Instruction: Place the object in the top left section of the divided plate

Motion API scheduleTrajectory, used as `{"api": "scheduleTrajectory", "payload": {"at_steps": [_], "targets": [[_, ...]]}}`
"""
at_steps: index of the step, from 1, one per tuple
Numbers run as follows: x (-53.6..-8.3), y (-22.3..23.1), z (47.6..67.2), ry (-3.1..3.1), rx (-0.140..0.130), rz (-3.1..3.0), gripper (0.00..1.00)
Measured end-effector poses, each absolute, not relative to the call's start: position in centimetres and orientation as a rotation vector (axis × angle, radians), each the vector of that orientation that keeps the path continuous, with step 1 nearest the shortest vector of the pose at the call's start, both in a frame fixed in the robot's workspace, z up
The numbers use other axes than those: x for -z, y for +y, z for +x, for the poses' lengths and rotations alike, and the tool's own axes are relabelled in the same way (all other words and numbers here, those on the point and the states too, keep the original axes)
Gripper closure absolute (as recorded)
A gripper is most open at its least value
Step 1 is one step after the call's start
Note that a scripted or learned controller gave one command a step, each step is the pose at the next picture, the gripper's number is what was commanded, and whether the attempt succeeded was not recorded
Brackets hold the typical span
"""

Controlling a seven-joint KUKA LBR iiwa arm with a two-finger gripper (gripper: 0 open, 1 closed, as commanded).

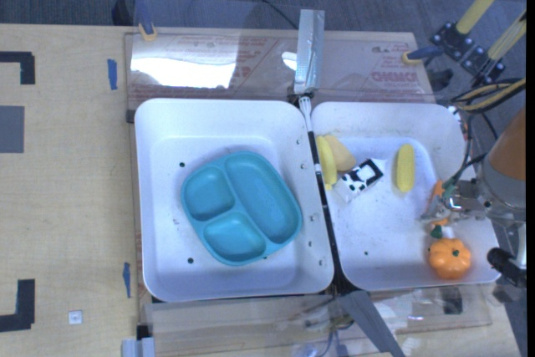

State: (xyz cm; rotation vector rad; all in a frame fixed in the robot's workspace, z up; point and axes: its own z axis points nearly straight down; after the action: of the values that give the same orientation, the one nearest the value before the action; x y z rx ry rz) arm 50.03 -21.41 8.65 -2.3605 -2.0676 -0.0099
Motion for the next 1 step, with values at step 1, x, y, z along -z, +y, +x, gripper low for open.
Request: {"api": "scheduleTrajectory", "payload": {"at_steps": [1], "targets": [[-8.65,-21.27,48.09,-2.447,0.003,-1.976,1.0]]}}
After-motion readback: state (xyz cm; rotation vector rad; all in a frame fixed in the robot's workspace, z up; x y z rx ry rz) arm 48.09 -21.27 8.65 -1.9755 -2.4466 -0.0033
